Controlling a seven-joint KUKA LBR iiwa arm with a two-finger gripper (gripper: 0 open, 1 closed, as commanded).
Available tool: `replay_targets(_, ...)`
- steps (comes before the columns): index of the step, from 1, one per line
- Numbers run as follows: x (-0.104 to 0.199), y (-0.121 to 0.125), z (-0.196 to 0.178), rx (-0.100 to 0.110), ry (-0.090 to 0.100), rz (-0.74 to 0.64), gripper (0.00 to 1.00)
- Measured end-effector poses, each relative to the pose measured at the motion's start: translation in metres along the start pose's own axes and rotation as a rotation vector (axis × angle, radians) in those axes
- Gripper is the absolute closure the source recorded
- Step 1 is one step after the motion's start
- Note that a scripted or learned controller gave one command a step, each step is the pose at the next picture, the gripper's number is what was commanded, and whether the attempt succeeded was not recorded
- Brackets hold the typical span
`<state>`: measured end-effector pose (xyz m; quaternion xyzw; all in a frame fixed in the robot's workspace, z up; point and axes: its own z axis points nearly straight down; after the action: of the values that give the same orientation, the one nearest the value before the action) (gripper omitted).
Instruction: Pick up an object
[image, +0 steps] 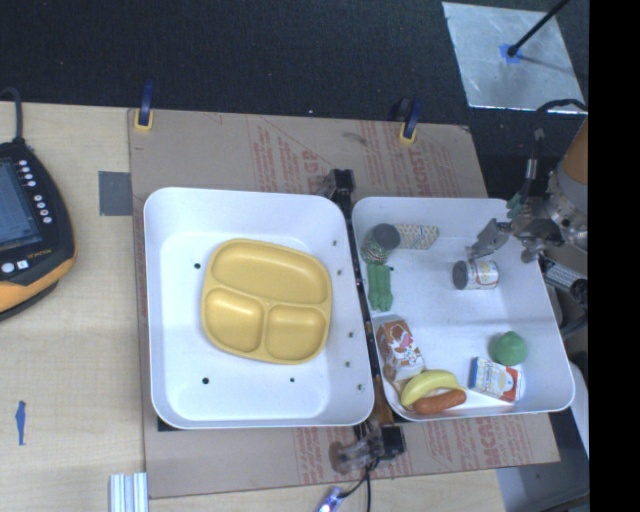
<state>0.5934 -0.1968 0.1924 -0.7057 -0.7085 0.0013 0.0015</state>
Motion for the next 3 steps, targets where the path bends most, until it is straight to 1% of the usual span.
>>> replay_targets(1,-0.014,0.034,0.095,0.002,-0.001,-0.004,0.0)
replay_targets(2,0.023,0.026,0.101,0.001,-0.001,-0.003,0.0)
replay_targets(3,0.022,0.026,0.09,0.002,-0.001,-0.005,1.0)
